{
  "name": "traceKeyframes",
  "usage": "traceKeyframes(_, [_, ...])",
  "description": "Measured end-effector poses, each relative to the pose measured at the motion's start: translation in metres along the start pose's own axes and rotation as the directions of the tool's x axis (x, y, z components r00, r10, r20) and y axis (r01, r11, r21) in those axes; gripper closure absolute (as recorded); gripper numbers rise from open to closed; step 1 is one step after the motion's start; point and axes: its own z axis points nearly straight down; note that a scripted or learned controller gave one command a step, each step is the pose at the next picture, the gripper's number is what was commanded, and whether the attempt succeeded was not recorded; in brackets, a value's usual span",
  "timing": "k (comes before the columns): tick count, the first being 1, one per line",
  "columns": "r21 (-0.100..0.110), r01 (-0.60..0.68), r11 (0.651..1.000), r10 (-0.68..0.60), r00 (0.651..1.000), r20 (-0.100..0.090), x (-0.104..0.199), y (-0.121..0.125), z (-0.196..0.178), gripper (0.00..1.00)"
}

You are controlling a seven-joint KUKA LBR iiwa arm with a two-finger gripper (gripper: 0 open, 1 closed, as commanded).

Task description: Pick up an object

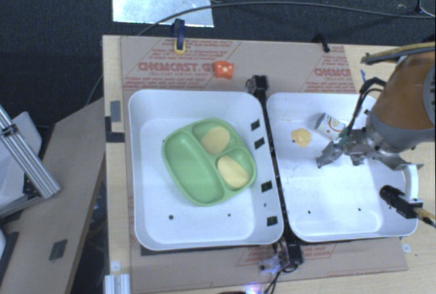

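Note:
In the right bin (pixel 340 218) a small yellow lump (pixel 300 137) lies near the back left. A small white carton with a red mark (pixel 330 124) lies tilted just to its right. My gripper (pixel 332 154) hangs low over the right bin, a little in front of the carton and to the right of the yellow lump. Nothing shows in its grasp. The grey arm with its orange band (pixel 402 99) reaches in from the right. The left bin (pixel 153 218) holds a green divided plate (pixel 187 170) with two pale yellow pieces (pixel 233 171) in its right compartments.
A black divider with clips (pixel 269 150) runs between the two bins. An orange object (pixel 223 69) and a blue and yellow clamp (pixel 178 36) sit on the cardboard behind the bins. A black fitting on the arm (pixel 398 201) hangs over the right bin's front right corner.

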Motion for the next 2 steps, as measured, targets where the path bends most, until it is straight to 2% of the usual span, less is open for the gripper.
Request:
traceKeyframes(1, [-0.004, -0.001, 1.0, 0.001, 1.0, 0.002, -0.001, 0.001, -0.013, 1.0])
traceKeyframes(2, [-0.009, 0.002, 1.0, -0.002, 1.0, 0.003, -0.005, -0.002, -0.076, 1.0])
